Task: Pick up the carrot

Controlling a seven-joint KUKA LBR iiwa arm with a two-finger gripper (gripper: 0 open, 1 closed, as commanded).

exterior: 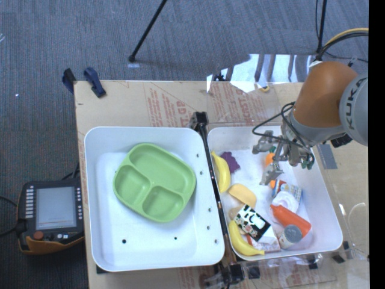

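Pincer (274,161) hangs over right bin's (332,215) upper middle, closed on a small orange piece, likely the carrot (270,159), hard to confirm. Clutter packs the bin's lower half; left bin (102,221) has bare rim around the green plate (154,182).

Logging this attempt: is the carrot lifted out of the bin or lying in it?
Lifted, apparently: a small orange piece, likely the carrot, sits between the fingers of the gripper above the right bin. Too small for certainty.

Prob. robotics lab: carpet floor, tripod legs (155,18), teach pendant (53,212), cardboard-topped bench (144,104) w/ bins.
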